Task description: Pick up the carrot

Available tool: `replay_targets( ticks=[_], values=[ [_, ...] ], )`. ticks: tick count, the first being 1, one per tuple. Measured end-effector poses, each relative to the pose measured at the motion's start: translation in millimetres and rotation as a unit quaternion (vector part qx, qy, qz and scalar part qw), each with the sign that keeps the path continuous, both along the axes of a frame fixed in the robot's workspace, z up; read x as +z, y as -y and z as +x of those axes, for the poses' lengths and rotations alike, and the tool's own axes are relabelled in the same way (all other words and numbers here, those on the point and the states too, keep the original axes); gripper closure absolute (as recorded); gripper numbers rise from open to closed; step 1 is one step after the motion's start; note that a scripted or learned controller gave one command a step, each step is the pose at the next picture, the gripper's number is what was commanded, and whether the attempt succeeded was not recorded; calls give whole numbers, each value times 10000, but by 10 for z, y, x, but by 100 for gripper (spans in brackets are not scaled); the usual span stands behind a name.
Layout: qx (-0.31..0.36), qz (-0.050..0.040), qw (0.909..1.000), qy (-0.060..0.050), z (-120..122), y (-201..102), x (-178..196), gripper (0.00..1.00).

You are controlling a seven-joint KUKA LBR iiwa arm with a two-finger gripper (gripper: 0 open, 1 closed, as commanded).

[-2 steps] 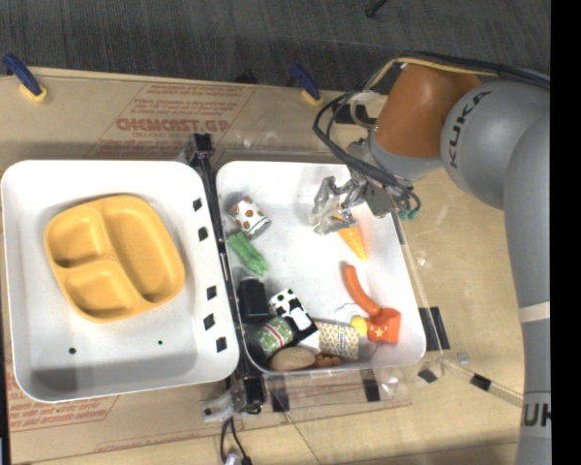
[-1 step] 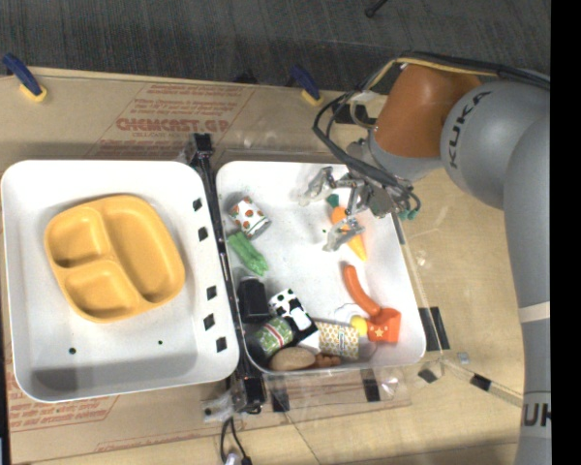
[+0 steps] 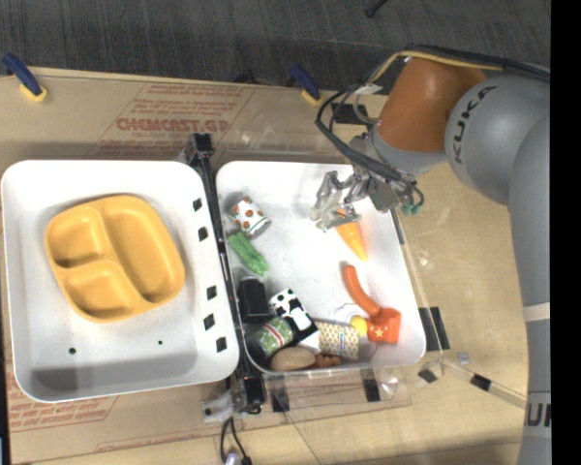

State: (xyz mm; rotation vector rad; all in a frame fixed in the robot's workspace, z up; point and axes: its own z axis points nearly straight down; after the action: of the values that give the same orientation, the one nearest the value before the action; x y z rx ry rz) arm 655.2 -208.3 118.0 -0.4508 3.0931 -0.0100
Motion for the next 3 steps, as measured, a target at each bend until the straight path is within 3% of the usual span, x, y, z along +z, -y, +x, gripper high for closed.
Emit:
replay_targets(
  ticks=[1,2,3],
  values=[
    [2546,11,9670,-96,-853,9,-269,100],
    [2545,9,9670,-89,-847,9,-263,0],
    [2568,8,9664,-71,-826,-10,-154,100]
  ],
)
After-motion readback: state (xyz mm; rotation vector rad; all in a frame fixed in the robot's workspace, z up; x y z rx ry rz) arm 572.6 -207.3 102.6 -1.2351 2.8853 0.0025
